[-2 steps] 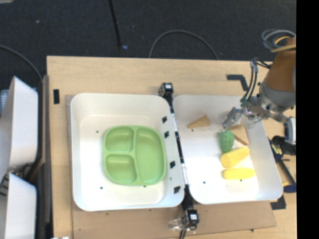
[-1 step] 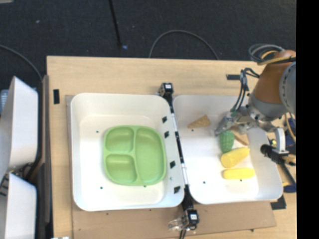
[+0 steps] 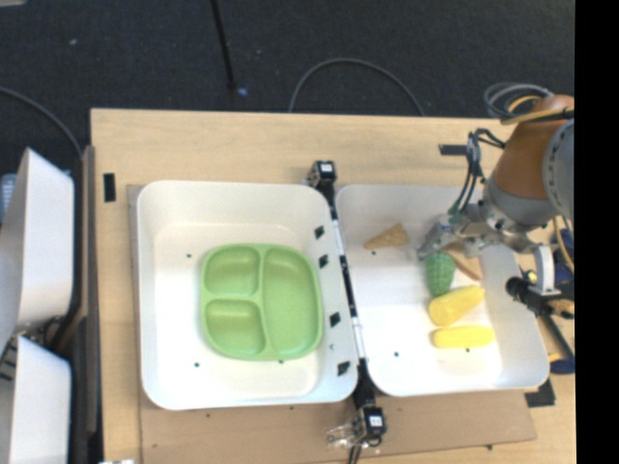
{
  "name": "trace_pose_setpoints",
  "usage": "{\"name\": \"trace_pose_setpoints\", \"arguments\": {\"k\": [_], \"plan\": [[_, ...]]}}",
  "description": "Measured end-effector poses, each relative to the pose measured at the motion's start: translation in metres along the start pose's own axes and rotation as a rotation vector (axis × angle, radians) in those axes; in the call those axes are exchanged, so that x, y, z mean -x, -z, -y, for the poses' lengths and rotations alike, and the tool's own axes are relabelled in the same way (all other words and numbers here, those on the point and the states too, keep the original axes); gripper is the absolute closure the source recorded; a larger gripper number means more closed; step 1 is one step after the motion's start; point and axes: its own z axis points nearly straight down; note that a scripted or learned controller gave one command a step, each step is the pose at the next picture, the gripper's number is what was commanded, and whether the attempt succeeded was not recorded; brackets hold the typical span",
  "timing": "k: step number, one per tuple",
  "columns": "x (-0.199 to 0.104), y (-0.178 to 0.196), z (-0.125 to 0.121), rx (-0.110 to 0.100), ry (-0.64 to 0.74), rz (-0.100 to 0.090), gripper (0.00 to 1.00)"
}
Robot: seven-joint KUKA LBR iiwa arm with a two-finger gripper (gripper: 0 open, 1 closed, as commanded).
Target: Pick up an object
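Observation:
In the right bin lie a tan wedge, a green bumpy object, and two yellow pieces, one above the other. A second tan piece peeks out beside the green object. My gripper hangs low over the bin's upper right part, just above the green object and right of the tan wedge. I see nothing held between its fingers.
The left bin holds a light green divided plate. A row of black clips runs along the seam between the bins. The arm comes in from the right over the right bin's far corner.

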Motion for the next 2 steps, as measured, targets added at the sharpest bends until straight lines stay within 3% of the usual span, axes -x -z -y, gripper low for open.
{"name": "trace_pose_setpoints", "arguments": {"k": [1,2], "plan": [[0.003,0.014,-0.003,0.014,0.000,0.008,1.00],[0.014,0.065,-0.003,-0.007,-0.003,-0.005,1.00]]}}
